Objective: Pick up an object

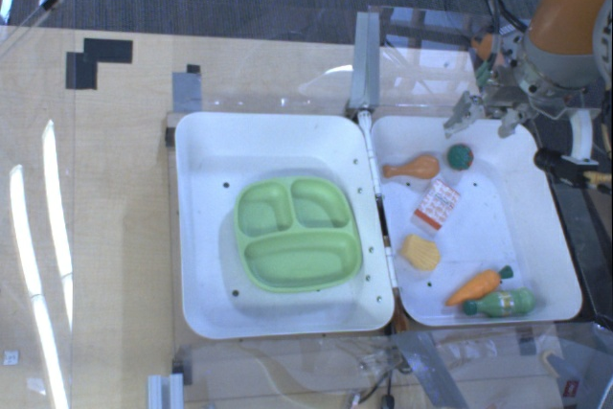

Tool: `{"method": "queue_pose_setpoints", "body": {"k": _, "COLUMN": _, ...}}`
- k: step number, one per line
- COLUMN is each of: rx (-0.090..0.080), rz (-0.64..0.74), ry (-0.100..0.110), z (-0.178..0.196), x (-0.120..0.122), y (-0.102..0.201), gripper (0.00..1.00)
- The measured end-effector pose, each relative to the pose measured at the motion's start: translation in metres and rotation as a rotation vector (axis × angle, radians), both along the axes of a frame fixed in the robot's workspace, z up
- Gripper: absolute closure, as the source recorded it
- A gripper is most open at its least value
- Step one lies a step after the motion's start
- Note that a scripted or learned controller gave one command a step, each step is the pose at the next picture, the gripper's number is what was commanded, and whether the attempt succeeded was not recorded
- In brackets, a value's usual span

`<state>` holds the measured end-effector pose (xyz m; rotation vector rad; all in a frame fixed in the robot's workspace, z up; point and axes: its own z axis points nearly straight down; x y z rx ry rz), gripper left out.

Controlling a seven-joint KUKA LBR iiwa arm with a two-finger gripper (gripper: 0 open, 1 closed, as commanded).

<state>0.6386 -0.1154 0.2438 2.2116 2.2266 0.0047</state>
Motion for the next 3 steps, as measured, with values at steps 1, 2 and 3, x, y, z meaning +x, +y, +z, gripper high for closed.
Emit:
{"method": "queue_pose_setpoints", "body": {"k": 1, "rx": 0.000, "rz": 0.196, "ry": 0.001, "z": -0.126, "x": -0.002, "y": 0.013, "gripper": 0.00}}
{"method": "queue_pose_setpoints", "body": {"k": 2, "rx": -0.003, "rz": 0.356, "ry": -0.009, "z": -0.154, "x": -0.060, "y": 0.016, "gripper": 0.00}}
{"method": "queue_pose_setpoints", "body": {"k": 3, "rx": -0.004, "rz": 0.357, "ry": -0.016, "z": -0.142, "x": -0.057, "y": 0.017, "gripper": 1.00}}
